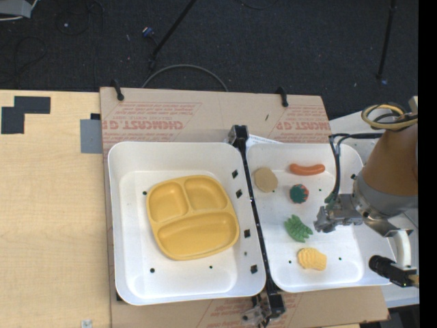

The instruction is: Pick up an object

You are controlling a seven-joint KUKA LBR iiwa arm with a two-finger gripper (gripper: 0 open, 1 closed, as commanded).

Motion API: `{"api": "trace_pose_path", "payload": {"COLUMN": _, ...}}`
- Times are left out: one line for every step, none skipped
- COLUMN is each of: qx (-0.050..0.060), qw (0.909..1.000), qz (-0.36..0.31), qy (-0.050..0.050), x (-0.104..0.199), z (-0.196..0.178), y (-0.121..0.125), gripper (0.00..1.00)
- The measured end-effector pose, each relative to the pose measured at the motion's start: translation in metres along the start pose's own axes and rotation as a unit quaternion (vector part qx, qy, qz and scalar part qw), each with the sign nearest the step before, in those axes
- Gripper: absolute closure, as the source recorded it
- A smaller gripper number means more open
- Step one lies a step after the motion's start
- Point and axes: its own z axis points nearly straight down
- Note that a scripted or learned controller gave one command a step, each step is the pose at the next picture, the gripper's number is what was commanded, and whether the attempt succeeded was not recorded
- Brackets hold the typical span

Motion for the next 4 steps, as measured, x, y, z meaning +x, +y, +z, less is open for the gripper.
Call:
{"api": "trace_pose_path", "payload": {"qx": -0.001, "qw": 1.0, "qz": 0.0, "qy": 0.0, "x": -0.009, "z": -0.06, "y": 0.003, "gripper": 1.0}}
{"api": "trace_pose_path", "payload": {"qx": 0.002, "qw": 1.0, "qz": 0.0, "qy": 0.001, "x": -0.009, "z": -0.069, "y": 0.003, "gripper": 1.0}}
{"api": "trace_pose_path", "payload": {"qx": 0.003, "qw": 1.0, "qz": -0.002, "qy": 0.002, "x": 0.036, "z": -0.074, "y": -0.002, "gripper": 1.0}}
{"api": "trace_pose_path", "payload": {"qx": 0.004, "qw": 1.0, "qz": -0.002, "qy": 0.002, "x": 0.096, "z": -0.076, "y": -0.009, "gripper": 1.0}}
